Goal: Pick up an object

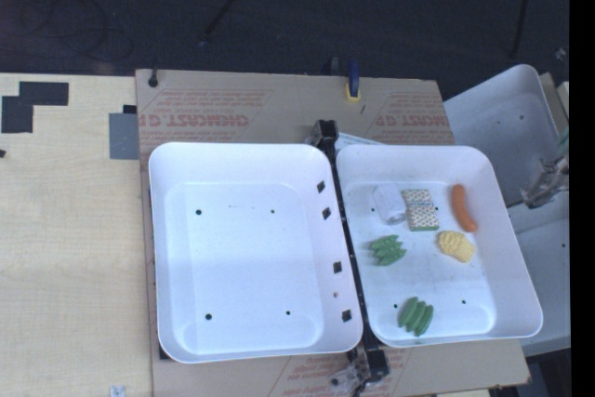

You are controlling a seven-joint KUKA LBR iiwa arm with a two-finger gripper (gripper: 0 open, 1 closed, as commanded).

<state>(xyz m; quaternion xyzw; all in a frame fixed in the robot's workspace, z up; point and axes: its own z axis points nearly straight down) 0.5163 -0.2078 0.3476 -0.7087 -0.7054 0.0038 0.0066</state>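
Observation:
All the objects lie in the right white bin. An orange sausage-shaped piece rests near the bin's far right. Just below it sits a yellow corn-like piece. A small patterned box lies at the middle back, with a pale translucent item touching its left side. A green leafy piece is near the bin's left wall. A darker green ribbed piece lies toward the front.
The left white bin stands beside the right one, joined by a black divider with clips. Both rest on a cardboard sheet. A blue and yellow clamp stands at the back edge. A grey metal plate lies at the right.

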